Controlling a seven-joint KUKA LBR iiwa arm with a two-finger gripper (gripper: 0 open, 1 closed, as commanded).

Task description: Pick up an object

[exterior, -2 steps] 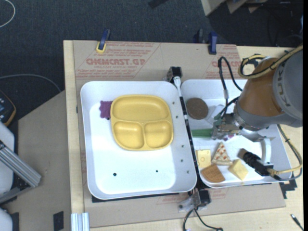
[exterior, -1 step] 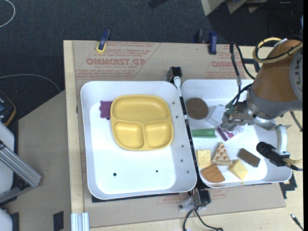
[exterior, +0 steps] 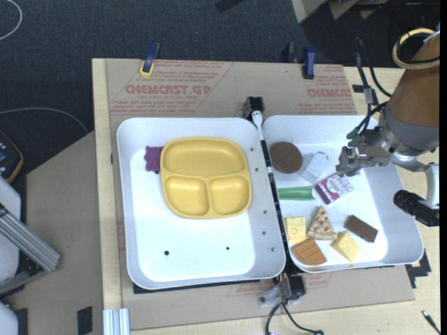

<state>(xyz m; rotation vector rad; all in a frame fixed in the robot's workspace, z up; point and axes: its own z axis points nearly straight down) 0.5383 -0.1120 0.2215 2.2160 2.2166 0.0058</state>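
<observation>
Two shallow white bins sit side by side on the table (exterior: 209, 89), which is covered by a brown cardboard sheet. The left white bin (exterior: 140, 208) holds a yellow three-compartment plastic plate (exterior: 206, 176), with a small purple fuzzy object (exterior: 152, 158) touching the plate's left edge.

Landmark: the small purple-and-white crinkled packet (exterior: 335, 188), in the upper middle of the right white bin (exterior: 398, 250). The gripper (exterior: 355, 158) hangs just above and right of the packet, very near its top edge; contact cannot be told. The fingers are too small and dark here, so how far they stand apart cannot be told, and nothing is visibly held between them. The grey arm with the orange band (exterior: 419, 96) extends up and right of the packet.

Left and above the packet: a round brown cookie-like disc (exterior: 286, 157). Between disc and packet: a clear plastic piece (exterior: 316, 165). Left and just below the packet: a green stick (exterior: 295, 193). Below the packet: a pizza-slice toy (exterior: 320, 223), a yellow cheese-like square (exterior: 295, 227) beside it, and a tan round cracker (exterior: 308, 252) lower still. Below right of the packet: a brown chocolate-like bar (exterior: 361, 227) and a pale yellow cube (exterior: 345, 245).
</observation>
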